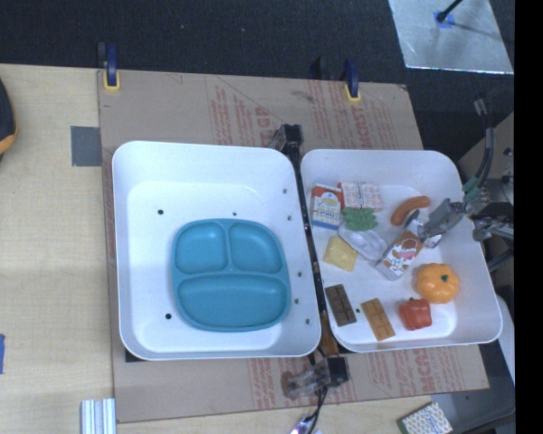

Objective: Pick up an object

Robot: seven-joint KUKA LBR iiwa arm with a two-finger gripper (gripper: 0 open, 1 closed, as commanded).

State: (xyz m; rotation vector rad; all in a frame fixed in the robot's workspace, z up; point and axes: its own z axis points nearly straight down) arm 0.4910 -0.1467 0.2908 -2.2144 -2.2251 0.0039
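Note:
The right white bin holds several toy foods. Among them are an orange pumpkin, a red pepper, a brown sausage, a red-and-white carton, a yellow cheese wedge, a green leafy piece and a dark chocolate bar. My gripper hangs low over the bin's right side, just right of the sausage and above the carton's top end. Nothing visibly sits in its grasp.
The left white bin carries a blue divided plate. More items lie in the right bin: a red-and-white box, a pink-and-white pack, a tan cracker and a clear packet. The grey arm enters over the right rim.

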